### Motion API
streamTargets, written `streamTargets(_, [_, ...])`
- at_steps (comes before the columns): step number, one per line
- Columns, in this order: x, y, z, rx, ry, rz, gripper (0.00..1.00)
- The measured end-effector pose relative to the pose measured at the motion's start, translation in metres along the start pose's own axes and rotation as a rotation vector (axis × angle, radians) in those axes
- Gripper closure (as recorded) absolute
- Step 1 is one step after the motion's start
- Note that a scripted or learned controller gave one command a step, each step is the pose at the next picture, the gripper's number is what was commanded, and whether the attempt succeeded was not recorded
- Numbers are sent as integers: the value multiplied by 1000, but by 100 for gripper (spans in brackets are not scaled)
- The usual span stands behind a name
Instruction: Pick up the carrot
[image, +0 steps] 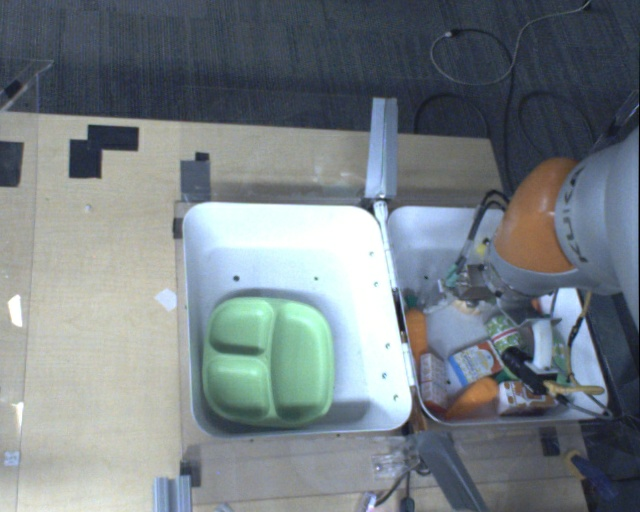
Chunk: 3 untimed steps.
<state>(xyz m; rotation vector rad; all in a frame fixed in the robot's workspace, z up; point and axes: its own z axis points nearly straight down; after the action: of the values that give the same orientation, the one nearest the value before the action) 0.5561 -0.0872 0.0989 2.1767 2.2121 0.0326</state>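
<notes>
Item: pincer (462, 287), lowered into the right bin (425, 225) among the clutter near its middle; whether it is open or closed cannot be told, and nothing is seen gripped. Item: carrot (416, 331), orange, lying against the right bin's left wall, just left of the pincer. Item: left bin (280, 225) on the table (90, 300), holding a green divided tray (268, 360) in its near-left part.
</notes>
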Motion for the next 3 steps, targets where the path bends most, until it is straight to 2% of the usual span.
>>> streamTargets(1, [-7, -2, 2, 10, 3, -155, 0])
streamTargets(2, [-5, -10, 7, 20, 8, 2, 0])
streamTargets(3, [-3, -8, -4, 18, 12, -2, 100])
